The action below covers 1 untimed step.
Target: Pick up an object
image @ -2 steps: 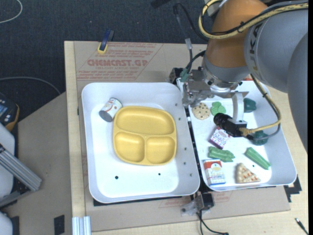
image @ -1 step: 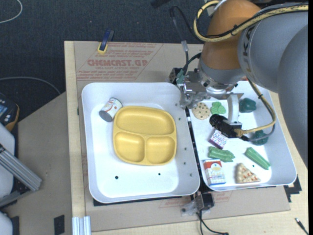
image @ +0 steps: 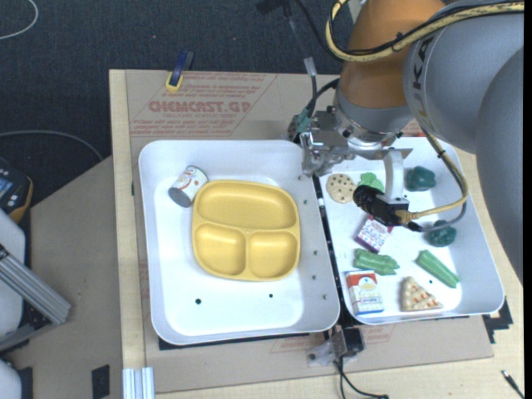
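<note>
Arm (image: 465, 65): reached in from the right, orange band high over the far end of the right bin (image: 475, 256), wrist pointed down.
Gripper (image: 316, 158): set low at the far left corner of the right bin, beside the rim shared with the left bin (image: 166, 256).
Gripper state: cannot be told; the tips are hidden under the wrist.
Cookie (image: 338, 187): laid flat in the right bin, just near and right of the gripper; no contact is seen.
Green piece (image: 371, 179): just right of the cookie.
Purple packet (image: 372, 233): nearer than the cookie, well apart from the gripper.
Tray (image: 245, 227): yellow, placed mid left bin.
Cup (image: 188, 184): tipped over at the tray's far left corner.
</note>
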### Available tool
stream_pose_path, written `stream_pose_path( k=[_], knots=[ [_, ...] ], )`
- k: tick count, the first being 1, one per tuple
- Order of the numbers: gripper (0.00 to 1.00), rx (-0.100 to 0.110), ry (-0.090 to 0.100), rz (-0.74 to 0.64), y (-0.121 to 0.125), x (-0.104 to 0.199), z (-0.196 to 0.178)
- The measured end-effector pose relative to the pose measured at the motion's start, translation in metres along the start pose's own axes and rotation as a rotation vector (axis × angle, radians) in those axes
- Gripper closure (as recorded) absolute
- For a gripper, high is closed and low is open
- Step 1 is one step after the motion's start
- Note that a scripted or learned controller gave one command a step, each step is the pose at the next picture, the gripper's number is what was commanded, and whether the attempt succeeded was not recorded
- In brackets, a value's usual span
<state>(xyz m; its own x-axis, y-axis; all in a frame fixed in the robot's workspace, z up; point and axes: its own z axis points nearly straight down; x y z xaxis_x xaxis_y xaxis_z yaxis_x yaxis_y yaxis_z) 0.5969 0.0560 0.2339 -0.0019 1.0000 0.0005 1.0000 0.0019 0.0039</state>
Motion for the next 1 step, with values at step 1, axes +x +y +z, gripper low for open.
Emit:
stream_pose_path(
  k=[1],
  knots=[
    [1.00, 0.006, 0.000, 0.003, -0.0079, -0.0081, 0.0006]
  ],
)
